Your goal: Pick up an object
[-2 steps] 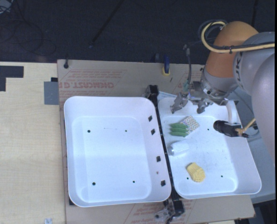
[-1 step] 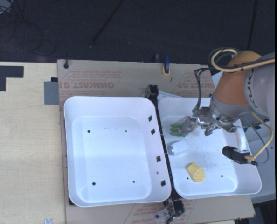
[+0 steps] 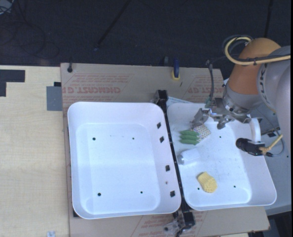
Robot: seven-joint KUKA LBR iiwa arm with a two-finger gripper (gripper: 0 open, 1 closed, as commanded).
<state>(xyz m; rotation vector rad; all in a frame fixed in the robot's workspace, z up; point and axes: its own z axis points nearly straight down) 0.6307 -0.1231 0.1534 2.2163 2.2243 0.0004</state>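
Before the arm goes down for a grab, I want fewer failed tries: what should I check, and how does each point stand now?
1. Things to pick lie in the right bin: ok; green piece, white piece, yellow piece.
2. Gripper is over that bin: ok, near its back edge.
3. Nothing held already: cannot tell.
4. Jaws open for the grab: cannot tell.
5. Gripper is lined up over the green piece: not ok; it sits to the right and behind.
6. Yellow piece lies apart from the others: ok.
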